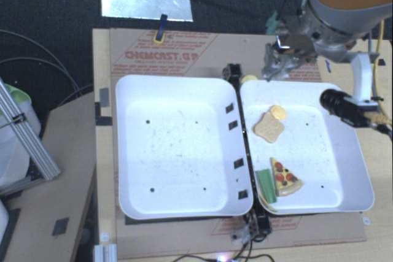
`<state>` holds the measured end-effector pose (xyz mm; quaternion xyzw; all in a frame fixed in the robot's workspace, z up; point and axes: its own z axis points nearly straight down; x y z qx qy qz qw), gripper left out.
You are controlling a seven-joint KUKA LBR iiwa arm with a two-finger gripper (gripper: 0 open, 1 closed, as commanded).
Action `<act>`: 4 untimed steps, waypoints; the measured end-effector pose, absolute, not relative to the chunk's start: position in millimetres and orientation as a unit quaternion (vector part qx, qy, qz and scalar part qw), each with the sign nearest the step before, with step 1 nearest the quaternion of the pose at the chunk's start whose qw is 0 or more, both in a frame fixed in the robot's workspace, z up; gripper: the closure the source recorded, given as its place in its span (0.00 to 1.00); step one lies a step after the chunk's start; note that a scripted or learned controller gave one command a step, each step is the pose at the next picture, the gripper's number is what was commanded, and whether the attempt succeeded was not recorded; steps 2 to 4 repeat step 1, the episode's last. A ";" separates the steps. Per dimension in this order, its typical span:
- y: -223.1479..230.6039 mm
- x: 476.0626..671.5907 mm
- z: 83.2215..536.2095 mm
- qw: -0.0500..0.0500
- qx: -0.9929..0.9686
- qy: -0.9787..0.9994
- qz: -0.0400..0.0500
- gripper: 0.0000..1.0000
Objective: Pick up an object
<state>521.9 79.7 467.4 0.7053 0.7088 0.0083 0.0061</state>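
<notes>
Nearest us, along the front wall of the right bin [353, 150], we list a pizza slice [285, 177] with red toppings, its crust toward the front. Just beside it on the left lies a green strip [266, 183], and a pale plate edge [265, 199] shows under both, against the divider.

Further back in the same bin we list a tan bread slice [269, 127], lying flat, with a small yellow round [278, 112] touching its far corner.

The left bin [178, 144] holds only dark specks that we can make out.

At the far rim of the right bin we note a small cream object [249, 79], partly hidden.

Farthest, the gripper [276, 67] hangs above that bin's back edge, well apart from the food. We cannot tell its state; nothing shows in its grasp.
</notes>
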 end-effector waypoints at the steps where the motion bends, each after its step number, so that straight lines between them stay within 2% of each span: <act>1: 77.5 485.5 436.0 0.000 0.705 0.709 0.000 1.00; 4: 77.5 485.5 436.0 0.000 0.705 0.709 0.000 1.00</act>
